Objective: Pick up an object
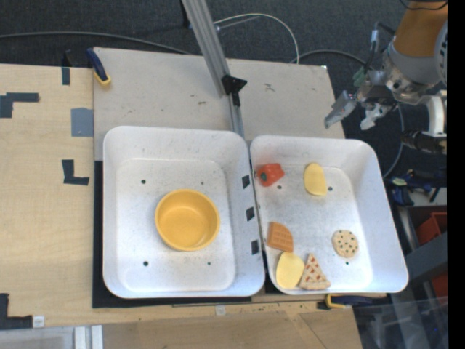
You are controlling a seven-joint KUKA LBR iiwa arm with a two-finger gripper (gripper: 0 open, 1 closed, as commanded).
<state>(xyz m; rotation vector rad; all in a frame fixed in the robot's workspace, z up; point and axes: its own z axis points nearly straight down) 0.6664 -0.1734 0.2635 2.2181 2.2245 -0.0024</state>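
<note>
At the near edge of the right bin (pixel 378 167), around its six o'clock, three pieces crowd together: a pale yellow slab (pixel 289 270), a pizza-slice toy (pixel 314 273) touching its right side, and a ridged orange wafer (pixel 280 236) just above the slab; a chocolate-chip cookie (pixel 345 243) lies apart from them toward four o'clock of the bin floor. Further back, a pale yellow oval piece (pixel 314 179) rests near twelve o'clock, and a red-orange pepper toy (pixel 270 173) sits at about ten o'clock, close to the wall shared with the other bin.

The left bin (pixel 116 151) carries a yellow bowl (pixel 187 219), upright, a little toward its five o'clock from centre.

A grey metal post (pixel 207 31) slants across the bench (pixel 160 86) beyond the bins; dark cables (pixel 276 29) trail over the dark floor behind it.

Farthest off, the gripper (pixel 356 113) hangs outside the right bin, beyond its far rim at roughly one o'clock, over the bench corner; its two fingers are spread apart with nothing between them — every object lies down in the bins, well apart from the jaws. The oval piece is the nearest of them, toward seven o'clock from the fingertips; the arm (pixel 418 31) with its orange band rises toward the top right.
</note>
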